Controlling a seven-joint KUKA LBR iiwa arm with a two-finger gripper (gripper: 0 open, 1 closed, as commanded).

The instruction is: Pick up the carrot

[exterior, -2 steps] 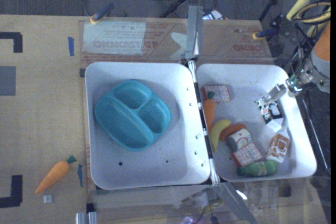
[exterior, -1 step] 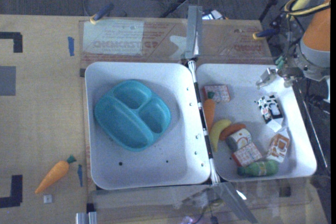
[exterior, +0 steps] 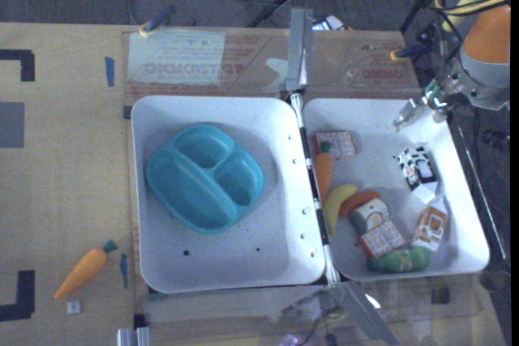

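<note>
An orange carrot [exterior: 323, 173] with a green top lies in the right bin [exterior: 369, 126], against its left wall, pointing toward the front. A second carrot [exterior: 81, 272] lies on the bench outside the bins, at the front left. My gripper [exterior: 422, 113] hangs over the right bin's back right corner, well to the right of the bin carrot. It is open with nothing between its fingers.
Beside the bin carrot lie a small snack box [exterior: 336, 144] and a yellow banana [exterior: 338, 204]. A black-and-white carton [exterior: 416, 166], orange boxes [exterior: 431, 224] and a green item [exterior: 399, 259] are further right and front. The left bin [exterior: 162, 121] holds a blue divided plate [exterior: 205, 177].
</note>
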